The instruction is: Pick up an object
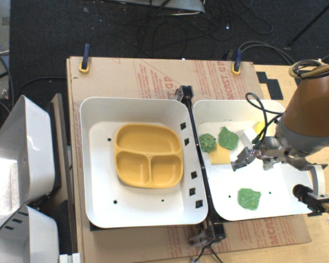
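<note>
**Gripper parked over the right bin, nothing seen between the fingers**

Gripper (242,161) is seen low over the right bin (279,215), reached in from 3 o'clock on the grey arm (310,127) with the orange band. The dark fingers are pointed toward 9 o'clock, and whether they're spread or pinched honestly can't be told from this angle. No object is seen clamped between them.

A handful of things is scattered in the right bin. A bumpy green piece (208,142) is sat at about 10 o'clock from the gripper, close to the divider between the bins. A flatter green leaf-shaped piece (228,138) is placed just beside it, toward 3 o'clock of it. A yellow block (220,156) is tucked under those two, just to 9 o'clock of the fingertips, near but seemingly not touched. Another green leafy piece (249,198) is laid at 6 o'clock from the gripper, well apart from the rest. A small yellow item (259,127) is partly hidden by the cables at 1 o'clock.

The left bin (98,147) is occupied by a yellow divided tray (149,154), set flat near its middle, three compartments showing.
</note>
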Motion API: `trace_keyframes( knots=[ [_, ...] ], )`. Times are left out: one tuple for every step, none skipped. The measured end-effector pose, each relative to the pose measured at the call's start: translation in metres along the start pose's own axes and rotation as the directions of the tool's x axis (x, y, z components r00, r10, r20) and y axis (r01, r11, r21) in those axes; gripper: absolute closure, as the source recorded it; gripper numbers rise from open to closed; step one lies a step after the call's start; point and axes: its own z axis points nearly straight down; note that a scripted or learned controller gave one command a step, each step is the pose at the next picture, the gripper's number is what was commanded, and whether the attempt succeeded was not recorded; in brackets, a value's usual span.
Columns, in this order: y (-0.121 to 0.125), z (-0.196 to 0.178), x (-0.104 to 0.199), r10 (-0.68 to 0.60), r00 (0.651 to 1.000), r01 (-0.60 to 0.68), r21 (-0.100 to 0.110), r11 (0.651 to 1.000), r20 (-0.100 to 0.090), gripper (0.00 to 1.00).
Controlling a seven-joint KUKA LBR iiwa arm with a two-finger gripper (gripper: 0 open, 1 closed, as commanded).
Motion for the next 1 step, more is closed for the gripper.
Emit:
trace_keyframes(
  knots=[
    [0.0028, -0.0059, 0.0002, -0.003, 1.000, 0.003, -0.012, 1.000, 0.002, 0.00]
  ],
)
